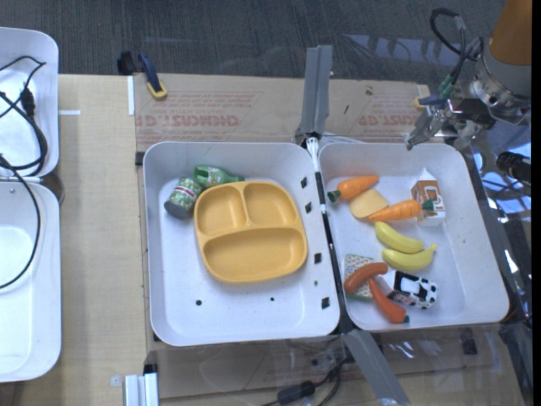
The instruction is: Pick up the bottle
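Note:
A green bottle (216, 176) lies on its side in the left bin (161, 252), against the back edge of a yellow divided plate (250, 230). Just left of it rests a second green and grey container (182, 198), touching the plate's left rim. My gripper (435, 136) hangs over the back rim of the right bin (490, 269), far to the right of the bottle. It stands open with nothing between its fingers.
The right bin holds two carrots (355, 185), a cheese wedge (369, 203), a small carton (428, 201), a banana (403, 242), sausages (385, 299) and a black and white toy (417, 289). A metal divider (317, 91) stands between the bins at the back.

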Tool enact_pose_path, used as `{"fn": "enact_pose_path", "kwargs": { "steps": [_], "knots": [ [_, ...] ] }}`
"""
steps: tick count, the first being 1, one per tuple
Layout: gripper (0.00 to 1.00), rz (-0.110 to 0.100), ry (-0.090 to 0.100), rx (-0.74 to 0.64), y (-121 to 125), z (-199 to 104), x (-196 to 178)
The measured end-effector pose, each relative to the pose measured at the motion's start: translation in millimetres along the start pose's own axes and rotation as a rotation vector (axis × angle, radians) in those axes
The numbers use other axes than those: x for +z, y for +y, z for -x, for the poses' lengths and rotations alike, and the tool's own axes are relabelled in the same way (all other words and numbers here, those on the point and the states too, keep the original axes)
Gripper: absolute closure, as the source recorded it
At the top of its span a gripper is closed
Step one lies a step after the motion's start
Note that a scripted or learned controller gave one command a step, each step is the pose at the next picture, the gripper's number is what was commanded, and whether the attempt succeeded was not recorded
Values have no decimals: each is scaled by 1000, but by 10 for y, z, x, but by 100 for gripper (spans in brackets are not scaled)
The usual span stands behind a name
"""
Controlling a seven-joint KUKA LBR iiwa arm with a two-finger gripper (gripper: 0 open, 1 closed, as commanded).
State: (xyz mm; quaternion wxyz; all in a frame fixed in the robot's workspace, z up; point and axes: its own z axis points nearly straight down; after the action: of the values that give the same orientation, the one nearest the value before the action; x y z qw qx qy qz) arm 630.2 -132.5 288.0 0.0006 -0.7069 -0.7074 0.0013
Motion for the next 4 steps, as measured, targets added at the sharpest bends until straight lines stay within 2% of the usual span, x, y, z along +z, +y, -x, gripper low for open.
{"fn": "enact_pose_path", "kwargs": {
  "steps": [1, 2, 3, 4],
  "knots": [
    [0, 0, 0, 20, 155, -280, 500],
    [0, 0, 1, -13, 55, -175, 1556],
    [0, 1, 1, 100, -643, 188, 1789],
    [0, -1, 1, 84, -1070, -190, 1975]
  ]
}}
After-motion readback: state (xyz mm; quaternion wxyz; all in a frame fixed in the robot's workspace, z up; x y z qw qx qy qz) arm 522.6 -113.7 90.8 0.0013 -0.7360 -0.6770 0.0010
